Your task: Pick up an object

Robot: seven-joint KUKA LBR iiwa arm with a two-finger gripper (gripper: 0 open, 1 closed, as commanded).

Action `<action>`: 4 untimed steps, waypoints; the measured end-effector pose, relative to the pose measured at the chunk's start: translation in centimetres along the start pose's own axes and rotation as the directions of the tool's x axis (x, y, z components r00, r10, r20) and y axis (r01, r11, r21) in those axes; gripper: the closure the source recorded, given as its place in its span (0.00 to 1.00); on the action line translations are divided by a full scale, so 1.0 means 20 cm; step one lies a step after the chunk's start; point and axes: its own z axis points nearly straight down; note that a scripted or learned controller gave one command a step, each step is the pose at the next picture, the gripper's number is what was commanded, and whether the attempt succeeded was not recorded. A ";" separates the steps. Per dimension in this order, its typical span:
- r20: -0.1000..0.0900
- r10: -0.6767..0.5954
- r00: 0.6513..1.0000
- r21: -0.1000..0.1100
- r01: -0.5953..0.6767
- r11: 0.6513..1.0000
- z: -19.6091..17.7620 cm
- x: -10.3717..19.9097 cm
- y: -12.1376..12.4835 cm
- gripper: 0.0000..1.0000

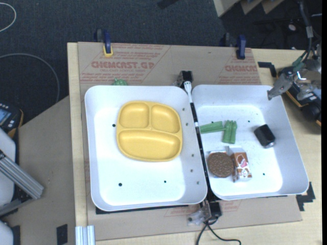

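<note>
The jaws [278, 90] hang over the right bin's [286, 182] far right corner; I cannot tell if they are open. The black block [264, 135] lies just below them, the green sticks [223, 129] further left.

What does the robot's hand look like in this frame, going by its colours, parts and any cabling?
At the right edge, above the right bin, the hand shows as a cluster of grey and silver metal parts with a pale pointed piece projecting toward the bin. Dark cables loop above it, with small teal and orange touches nearby. It is too small and cluttered to make out markings.
</note>
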 end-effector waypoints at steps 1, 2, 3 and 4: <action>-0.005 -0.004 1.000 0.003 0.004 1.000 1.02 0.41 0.05 0.00; 0.001 0.000 1.000 -0.012 0.000 1.000 0.92 0.39 0.07 1.00; -0.001 0.005 1.000 0.004 -0.005 1.000 0.99 0.14 -0.06 1.00; -0.010 0.000 1.000 0.000 0.000 1.000 0.99 -0.09 0.03 1.00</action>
